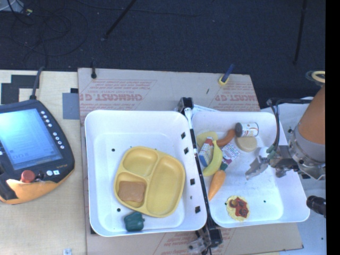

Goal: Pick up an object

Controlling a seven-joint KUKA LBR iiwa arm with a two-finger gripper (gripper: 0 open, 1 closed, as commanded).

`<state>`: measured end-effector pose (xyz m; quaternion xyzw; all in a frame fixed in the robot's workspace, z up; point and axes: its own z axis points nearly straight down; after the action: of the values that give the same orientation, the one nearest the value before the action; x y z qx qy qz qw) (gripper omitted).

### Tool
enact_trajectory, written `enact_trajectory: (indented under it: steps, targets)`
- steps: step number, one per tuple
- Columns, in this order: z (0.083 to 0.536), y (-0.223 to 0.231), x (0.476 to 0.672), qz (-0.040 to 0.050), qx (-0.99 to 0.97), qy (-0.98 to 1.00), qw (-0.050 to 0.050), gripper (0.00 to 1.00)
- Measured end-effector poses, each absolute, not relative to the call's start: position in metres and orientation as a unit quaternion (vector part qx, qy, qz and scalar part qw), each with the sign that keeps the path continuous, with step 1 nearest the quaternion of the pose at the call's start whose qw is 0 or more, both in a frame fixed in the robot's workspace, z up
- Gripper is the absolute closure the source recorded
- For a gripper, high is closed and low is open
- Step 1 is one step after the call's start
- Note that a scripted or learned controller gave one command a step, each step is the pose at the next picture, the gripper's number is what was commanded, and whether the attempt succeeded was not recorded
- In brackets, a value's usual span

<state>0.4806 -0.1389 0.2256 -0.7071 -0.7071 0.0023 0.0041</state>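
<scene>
A bench seen from above at a slant holds two shallow white plastic bins side by side on a sheet of brown cardboard.

The left bin point(101, 142) holds a yellow plastic plate with three compartments point(150, 180). A brown, toast-like square point(131, 192) sits in the plate's near-left compartment. A small dark green pepper-shaped toy point(134, 221) lies in the bin just beside the plate's near edge.

The right bin point(287, 209) holds a cluster of toy food toward its left and far side. A yellow banana point(213, 161) curves along the left wall, with a small printed packet point(206, 149) touching it. An orange carrot point(215, 184) lies just near of the banana, tilted. Farther back are an orange-red sausage shape point(227, 138), a small tin can lying on its side point(248, 128), and a round beige disc point(246, 143) just near of the can. A small round pizza-like piece with red topping point(238, 206) lies alone near the bin's near edge.

The grey arm reaches in from the right, its metal two-finger gripper point(256, 169) over the bare middle of the right bin, right of the banana and carrot and apart from them. Its jaws appear slightly apart with nothing between them.

A black and orange handheld control tablet point(29, 150) with a lit screen rests on the bench, well left of the bins.
</scene>
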Motion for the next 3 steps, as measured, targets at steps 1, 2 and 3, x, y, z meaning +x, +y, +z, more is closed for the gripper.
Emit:
enact_trajectory:
  steps: [1, 2, 3]
  targets:
    - [0.086, -0.117, 0.489, 0.0013, -0.708, -0.707, 0.003, 0.0]
    - [0.088, -0.092, 0.584, 0.0026, -0.709, -0.705, -0.005, 0.0]
    - [0.198, -0.142, 0.624, 0.0018, -0.707, -0.707, 0.002, 0.0]
